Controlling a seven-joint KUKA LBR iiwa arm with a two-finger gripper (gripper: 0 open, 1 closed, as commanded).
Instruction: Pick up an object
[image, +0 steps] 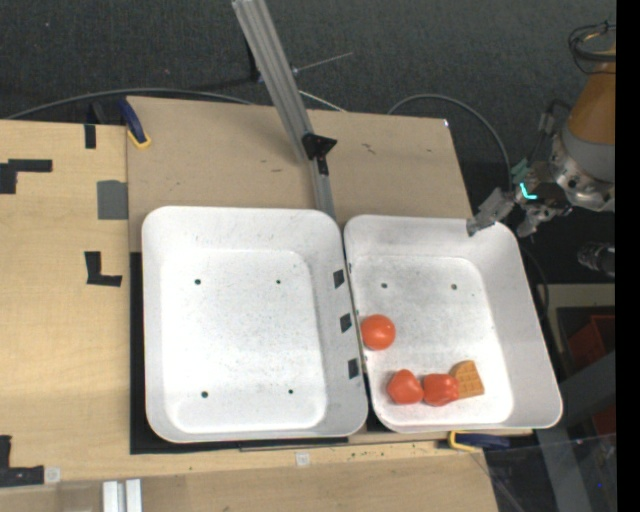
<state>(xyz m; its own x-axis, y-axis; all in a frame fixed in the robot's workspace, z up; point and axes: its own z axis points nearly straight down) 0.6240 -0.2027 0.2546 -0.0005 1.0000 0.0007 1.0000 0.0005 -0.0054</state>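
Observation:
Three red-orange objects and a tan one lie in the right bin. An orange ball rests near the bin's left wall. Two red tomato-like pieces sit side by side near the front wall, and a tan waffle-like block touches the right one. My gripper hangs over the bin's back right corner, well away from all of them, with nothing between its fingers. The fingers look spread apart.
The left bin adjoins the right one, with black clips along the shared edge. A slanted metal pole rises behind the bins. The wooden bench stretches left, with black tape marks.

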